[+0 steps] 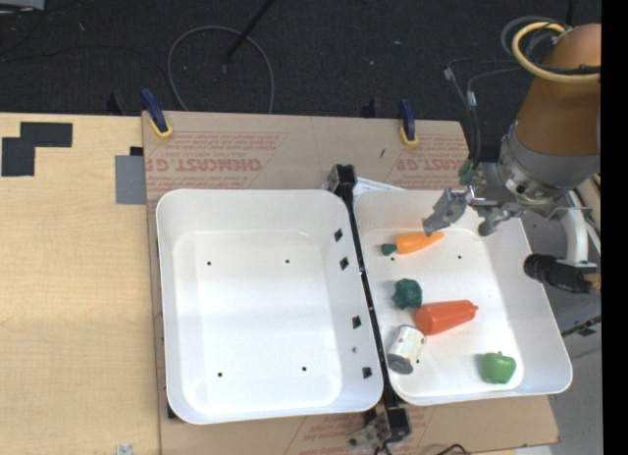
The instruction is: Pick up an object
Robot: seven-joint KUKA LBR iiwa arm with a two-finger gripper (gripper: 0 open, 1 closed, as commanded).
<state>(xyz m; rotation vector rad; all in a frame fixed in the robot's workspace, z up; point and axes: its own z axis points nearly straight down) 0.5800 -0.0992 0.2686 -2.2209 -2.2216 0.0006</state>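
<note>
In the right bin lie a small orange carrot, a dark green broccoli piece, a larger red-orange carrot, a silver can on its side and a green pepper. My gripper hangs over the bin's far right part, open, with nothing between its fingers. Its left finger is just above and to the right of the small carrot's tip.
The left bin sits beside the right one, with a black divider between them. Cardboard underlies both, held by two clamps at the back. The arm's grey and orange body looms at the right.
</note>
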